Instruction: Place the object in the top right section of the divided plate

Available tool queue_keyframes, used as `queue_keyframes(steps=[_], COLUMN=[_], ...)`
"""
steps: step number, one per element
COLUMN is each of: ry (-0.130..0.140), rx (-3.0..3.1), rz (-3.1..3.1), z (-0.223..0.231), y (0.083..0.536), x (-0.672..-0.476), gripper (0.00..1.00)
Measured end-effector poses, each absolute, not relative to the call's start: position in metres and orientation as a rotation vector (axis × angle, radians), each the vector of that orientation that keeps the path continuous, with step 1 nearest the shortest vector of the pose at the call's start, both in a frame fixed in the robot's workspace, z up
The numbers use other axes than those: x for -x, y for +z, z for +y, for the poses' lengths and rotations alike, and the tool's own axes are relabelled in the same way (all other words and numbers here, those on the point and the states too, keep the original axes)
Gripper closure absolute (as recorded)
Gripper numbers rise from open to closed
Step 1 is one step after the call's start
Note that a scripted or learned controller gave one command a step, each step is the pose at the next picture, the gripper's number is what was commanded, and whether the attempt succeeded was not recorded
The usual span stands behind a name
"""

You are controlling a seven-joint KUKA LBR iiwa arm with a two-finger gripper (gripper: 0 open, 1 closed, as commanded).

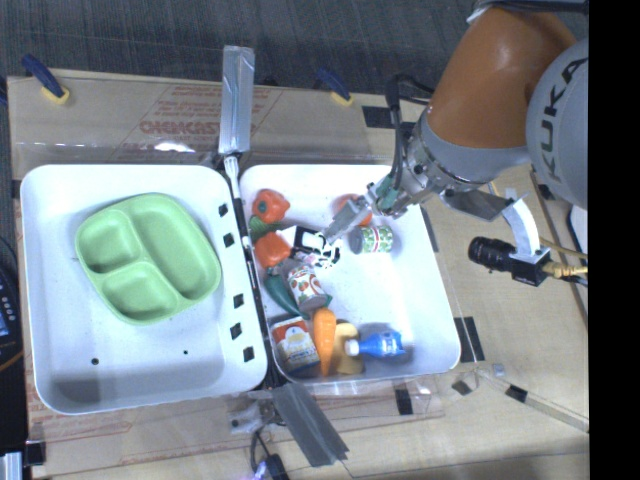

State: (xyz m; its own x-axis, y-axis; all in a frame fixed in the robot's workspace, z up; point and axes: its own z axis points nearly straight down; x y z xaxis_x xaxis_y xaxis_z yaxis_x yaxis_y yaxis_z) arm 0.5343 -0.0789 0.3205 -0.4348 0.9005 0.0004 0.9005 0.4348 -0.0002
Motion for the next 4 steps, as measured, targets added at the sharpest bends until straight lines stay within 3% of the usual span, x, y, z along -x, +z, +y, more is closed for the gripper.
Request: queue_keyframes(steps=[1,2,3,4], ry=[0.001,0.001,0.002,0.003], rx=[1.180,0.435,0.312,0.308], rz=[-2.913,-3.113,-3.130,-3.133], z=[-0.059,-0.059,-0.064,-0.064], y=[0.341,0.327,0.344,0.355], x=[-0.516,-0.515,-0.533,-0.534], gripper=[0.00,0.00,0.00,1.00])
